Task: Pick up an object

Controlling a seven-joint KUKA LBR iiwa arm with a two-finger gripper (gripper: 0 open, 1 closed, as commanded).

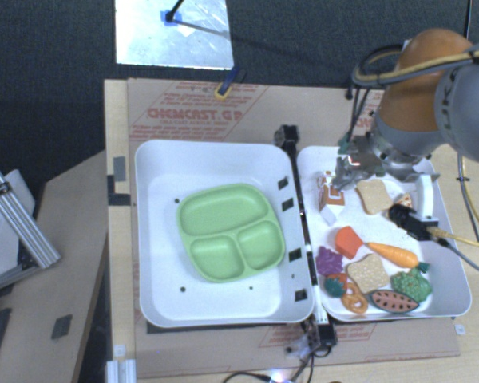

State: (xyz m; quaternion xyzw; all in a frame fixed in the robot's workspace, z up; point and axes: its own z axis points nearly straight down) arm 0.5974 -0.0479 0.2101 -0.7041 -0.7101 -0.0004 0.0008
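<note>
Right now I have the gripper (341,166) low over the far end of the right bin (455,294), just beyond a small orange-and-white piece (330,195) — whether that piece sits between its tips I cannot tell. I judge this the grasp step; next I need a clean lift to check the hold. Nearer than that piece lie a bread slice (374,195), a carrot (393,254) and a pretzel (354,299). Beyond it, red lettering on the cardboard (199,110) reads roughly "CHEMCAST GP" — partly blurred.
</note>
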